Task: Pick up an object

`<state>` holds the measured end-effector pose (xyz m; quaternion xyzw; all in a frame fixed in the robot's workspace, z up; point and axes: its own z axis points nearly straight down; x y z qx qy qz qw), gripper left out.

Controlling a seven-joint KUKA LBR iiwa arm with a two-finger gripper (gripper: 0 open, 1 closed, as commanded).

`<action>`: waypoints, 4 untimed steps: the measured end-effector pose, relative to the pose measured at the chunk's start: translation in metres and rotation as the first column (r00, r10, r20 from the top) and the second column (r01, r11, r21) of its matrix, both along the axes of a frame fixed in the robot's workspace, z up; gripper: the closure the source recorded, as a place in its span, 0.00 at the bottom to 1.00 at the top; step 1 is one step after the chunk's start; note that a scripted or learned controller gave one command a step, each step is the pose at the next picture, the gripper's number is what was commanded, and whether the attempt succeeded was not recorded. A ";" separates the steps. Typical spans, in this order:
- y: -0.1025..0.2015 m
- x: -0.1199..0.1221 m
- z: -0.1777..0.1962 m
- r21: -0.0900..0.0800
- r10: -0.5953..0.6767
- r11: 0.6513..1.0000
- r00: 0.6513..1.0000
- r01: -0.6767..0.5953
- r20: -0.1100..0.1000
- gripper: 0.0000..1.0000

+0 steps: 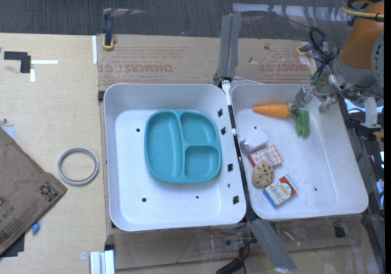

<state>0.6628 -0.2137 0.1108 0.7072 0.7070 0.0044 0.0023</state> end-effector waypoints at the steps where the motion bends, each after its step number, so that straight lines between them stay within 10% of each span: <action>1: 0.005 0.000 -0.010 0.000 -0.006 1.000 1.000 0.006 -0.002 0.00; 2: 0.004 0.001 -0.001 -0.006 -0.004 1.000 1.000 0.004 0.003 1.00; 3: 0.004 0.001 -0.001 -0.006 -0.004 1.000 1.000 0.004 0.002 0.00; 4: 0.007 -0.001 -0.013 -0.002 0.021 1.000 1.000 -0.021 -0.004 0.00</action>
